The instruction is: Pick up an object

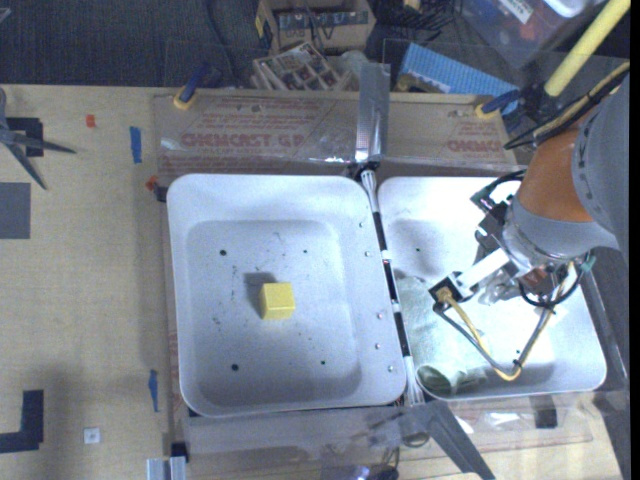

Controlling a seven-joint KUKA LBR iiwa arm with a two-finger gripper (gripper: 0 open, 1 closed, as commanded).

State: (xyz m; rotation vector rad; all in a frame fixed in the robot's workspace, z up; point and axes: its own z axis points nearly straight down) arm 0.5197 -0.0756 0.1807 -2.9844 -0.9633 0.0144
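One blurry greenish roll [448, 379], right bin [440, 184]

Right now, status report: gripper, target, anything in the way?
Gripper over right bin. Yellow block mid left bin, lying free. Greenish cylinder in right bin's near-left corner, apart from gripper.

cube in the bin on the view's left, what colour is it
Yellow. The cube shows best in the camera view.
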